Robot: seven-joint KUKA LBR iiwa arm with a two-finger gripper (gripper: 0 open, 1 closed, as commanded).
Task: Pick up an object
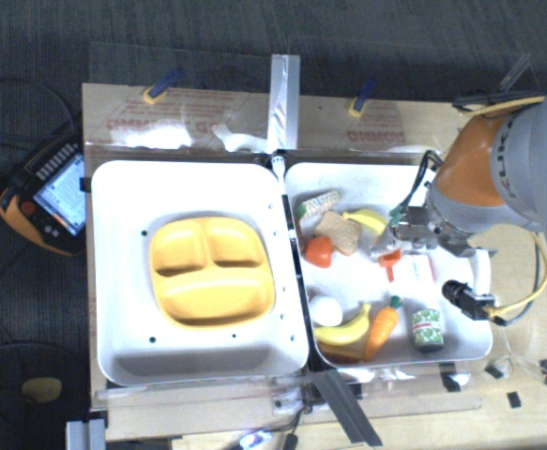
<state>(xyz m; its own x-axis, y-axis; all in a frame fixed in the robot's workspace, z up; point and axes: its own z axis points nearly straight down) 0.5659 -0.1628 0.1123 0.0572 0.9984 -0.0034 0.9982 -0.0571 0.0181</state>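
Observation:
My gripper (392, 242) hangs low over the middle of the right bin (475, 345), under the grey wrist and orange band. Directly below it lies a small red-orange piece (390, 266); whether the gripper touches it is unclear. To its left sit a yellow fruit (368, 220), a slice of bread (339, 233), a red tomato (319, 249) and a green-white packet (318, 202). Along the front of the bin lie a white egg (326, 308), a banana (341, 327), a carrot (380, 330) and a green can (427, 328).
The left bin (113, 345) holds a yellow divided plate (212, 268). A raised divider (293, 261) separates the two bins. A handheld controller (53, 200) with cables lies off the bench to the left. A black fitting with a yellow cable (465, 298) sits at the right bin's edge.

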